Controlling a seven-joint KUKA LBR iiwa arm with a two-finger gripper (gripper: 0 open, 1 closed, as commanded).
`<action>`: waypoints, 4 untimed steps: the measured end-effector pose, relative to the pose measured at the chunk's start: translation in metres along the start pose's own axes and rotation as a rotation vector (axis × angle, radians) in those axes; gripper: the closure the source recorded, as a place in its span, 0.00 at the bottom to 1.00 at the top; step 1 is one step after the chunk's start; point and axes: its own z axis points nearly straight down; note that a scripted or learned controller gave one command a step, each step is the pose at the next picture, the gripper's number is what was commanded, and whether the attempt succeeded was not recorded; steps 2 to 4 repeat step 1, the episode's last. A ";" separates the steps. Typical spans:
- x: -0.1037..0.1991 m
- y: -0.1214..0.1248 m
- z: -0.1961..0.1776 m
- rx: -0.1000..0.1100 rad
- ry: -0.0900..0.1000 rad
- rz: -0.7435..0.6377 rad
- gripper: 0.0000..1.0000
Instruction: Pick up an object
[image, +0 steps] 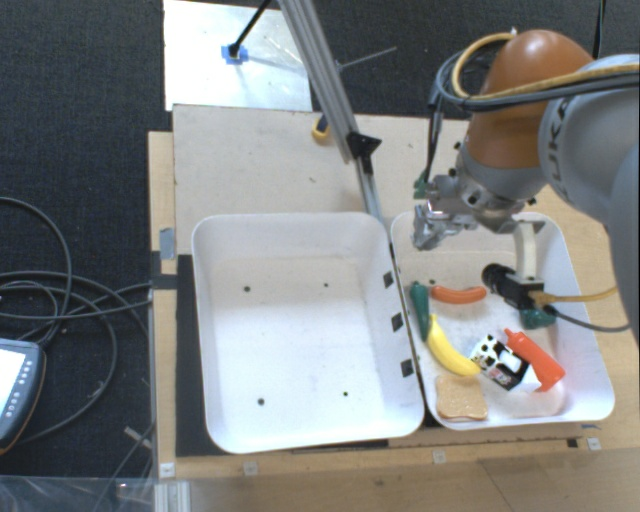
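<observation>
The jaws (432, 228) hang over the right bin's (580, 290) far-left corner; can't tell how they're set, and nothing's visibly held. Just below lies a hotdog (460, 294), long axis running left-right. A banana (448, 352) angles toward the near edge, beside toast (461, 398) and an orange bottle (535, 360).

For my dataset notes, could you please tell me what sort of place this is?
Probably a robotics lab's bin-picking bench: a grey arm reaches over two white bins, toy food such as a banana lies in one, and a control pendant sits beside loose cables.
</observation>
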 end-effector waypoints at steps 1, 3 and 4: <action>0.049 0.007 -0.004 -0.002 -0.001 0.001 1.00; 0.049 0.007 -0.004 -0.002 -0.001 0.001 1.00; 0.049 0.007 -0.004 -0.002 -0.001 0.001 1.00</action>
